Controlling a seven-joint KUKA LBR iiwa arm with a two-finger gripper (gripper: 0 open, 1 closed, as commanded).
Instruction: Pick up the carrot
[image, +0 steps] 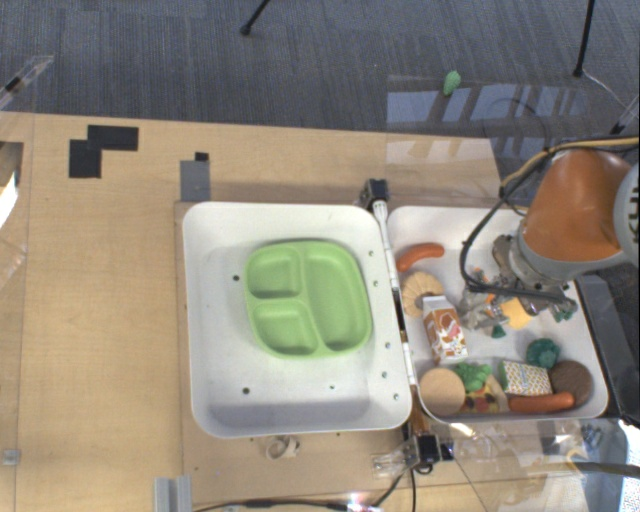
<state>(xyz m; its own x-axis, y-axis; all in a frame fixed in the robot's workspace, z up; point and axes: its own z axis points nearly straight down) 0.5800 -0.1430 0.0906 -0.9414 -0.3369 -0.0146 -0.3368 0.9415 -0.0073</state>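
The carrot (541, 403) lies flat along the front wall of the right bin (600, 385), orange and long, hemmed in by a patterned block (526, 377) and a brown round piece (572, 377) just behind it and by a heap of small toy food (478, 385) at its left end. The gripper (500, 315) hangs over the middle of that bin, well short of the carrot, close above a yellow piece (519, 312) and beside a small carton (445, 333); whether its fingers are spread or closed I cannot tell, and nothing is visibly held. A sausage (419, 255) sits near the back wall. The bin is crowded, so a descent onto the carrot probably has little side room, with the front rim tight against it. The left bin (220, 400) holds a green tray (305, 298) on the tabletop (90, 330).
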